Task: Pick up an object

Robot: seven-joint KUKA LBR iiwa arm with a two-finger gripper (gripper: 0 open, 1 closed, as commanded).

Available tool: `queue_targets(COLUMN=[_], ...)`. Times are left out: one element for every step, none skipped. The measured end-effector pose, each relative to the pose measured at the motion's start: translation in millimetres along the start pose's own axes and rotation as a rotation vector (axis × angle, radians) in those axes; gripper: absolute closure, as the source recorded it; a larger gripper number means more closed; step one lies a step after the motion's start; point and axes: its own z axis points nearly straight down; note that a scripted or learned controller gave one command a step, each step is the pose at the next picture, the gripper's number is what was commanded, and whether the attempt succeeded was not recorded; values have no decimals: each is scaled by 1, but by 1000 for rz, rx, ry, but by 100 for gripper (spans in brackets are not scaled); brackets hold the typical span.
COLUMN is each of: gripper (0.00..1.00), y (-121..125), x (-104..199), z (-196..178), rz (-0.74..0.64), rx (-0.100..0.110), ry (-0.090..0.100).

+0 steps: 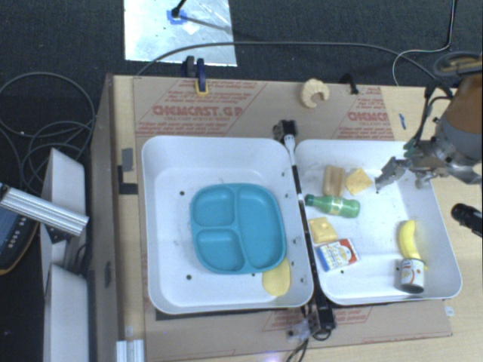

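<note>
The right bin (pixel 441 236) holds several small objects. A tan bread piece (pixel 333 180) and a yellow wedge (pixel 358 180) lie near its back. A green bottle (pixel 333 205) lies on its side by the left wall. In front of it are a yellow square piece (pixel 323 230) and a small red, white and blue carton (pixel 336 255). A banana (pixel 407 238) and a small can (pixel 410 274) lie at the front right. My gripper (pixel 386 174) hangs over the back right of this bin, just right of the yellow wedge, with nothing seen in it.
The left bin (pixel 162 202) holds a blue divided plate (pixel 236 227) and a yellow round piece (pixel 276 280) at its front right corner. A beige item (pixel 315 92) lies on the board behind the bins. Cables run around the bench.
</note>
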Motion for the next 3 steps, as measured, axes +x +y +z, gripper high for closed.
queue_targets(gripper=[0, 0, 0], y=[32, 15, 69], x=[39, 65, 78], z=[57, 110, 128], rz=[-2, 1, -1], rx=[2, -9, -2], ry=[1, 0, 1])
